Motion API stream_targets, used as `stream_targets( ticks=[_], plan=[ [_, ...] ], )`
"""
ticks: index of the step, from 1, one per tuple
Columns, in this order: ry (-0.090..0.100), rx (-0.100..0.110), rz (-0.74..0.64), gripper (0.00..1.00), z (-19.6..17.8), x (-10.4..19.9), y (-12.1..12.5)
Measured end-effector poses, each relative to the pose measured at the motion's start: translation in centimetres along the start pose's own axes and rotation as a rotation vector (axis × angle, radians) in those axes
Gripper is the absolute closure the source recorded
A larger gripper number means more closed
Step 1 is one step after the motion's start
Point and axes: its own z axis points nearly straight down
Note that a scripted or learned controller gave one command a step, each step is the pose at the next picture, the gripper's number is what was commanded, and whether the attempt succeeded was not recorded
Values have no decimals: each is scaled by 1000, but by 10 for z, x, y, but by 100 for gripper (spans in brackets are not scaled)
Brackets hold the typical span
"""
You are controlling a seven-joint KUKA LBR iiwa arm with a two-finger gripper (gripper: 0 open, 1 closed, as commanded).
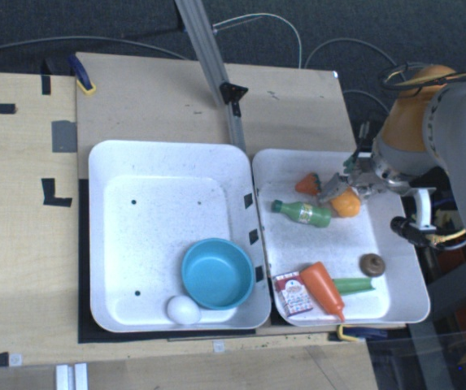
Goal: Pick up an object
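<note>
My gripper (338, 187) hangs low over the back of the right bin (403, 299), reaching in from the right. It is right above an orange ball-like fruit (347, 205) and beside a small red-orange piece (307, 184). A green bottle (301, 212) lies on its side just left of the fruit. Whether anything is held cannot be made out. Toward the bin's front lie an orange carrot (324, 289), a green stick (353, 284), a red-and-white box (293, 293) and a brown disc (371, 263).
The left bin (135, 177) holds a blue bowl (216, 272) and a white ball (184, 308) at its front right. A grey pole (204, 35) slants across the back of the bench. Cables trail behind the right bin.
</note>
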Motion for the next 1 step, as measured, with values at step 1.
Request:
stream_targets(
  ticks=[1],
  plan=[
    [0, -7, 2, 100, -63, -2, 3]
  ],
)
